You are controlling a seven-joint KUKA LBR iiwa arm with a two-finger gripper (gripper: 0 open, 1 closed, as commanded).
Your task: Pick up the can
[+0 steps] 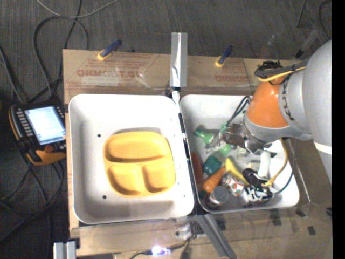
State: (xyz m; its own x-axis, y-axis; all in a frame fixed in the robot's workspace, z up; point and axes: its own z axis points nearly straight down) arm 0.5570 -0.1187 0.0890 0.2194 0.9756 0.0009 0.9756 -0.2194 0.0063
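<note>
Two shallow white bins sat side by side on the bench, and the work at this moment belonged to the right bin [294, 196]. The left bin [86, 123] carried a yellow divided tray [140, 162], well apart from the task. The grey arm [315, 99] reached in from the right, its orange band [267, 104] positioned over the upper half of the right bin. The gripper [237, 139] hung below the band, above the clutter; whether it was wide or narrow could not be told, and nothing was seen held in it. The clutter in the right bin included a green bottle [204, 136], a teal piece [212, 162], an orange carrot-shaped toy [214, 179] and a dark oblong item [197, 168] lying along the bin's left wall. The can [228, 189] lay on its side near the bin's front edge, its grey end toward the front-left corner, touching the carrot-shaped toy and just beside a black-and-white item [256, 190]. The step in hand was judged to be the approach: the gripper was near the can but not over it. The next move would call for a shift toward the front of the bin, alignment across the can's round body, and a descent that avoided the crowding neighbours.
</note>
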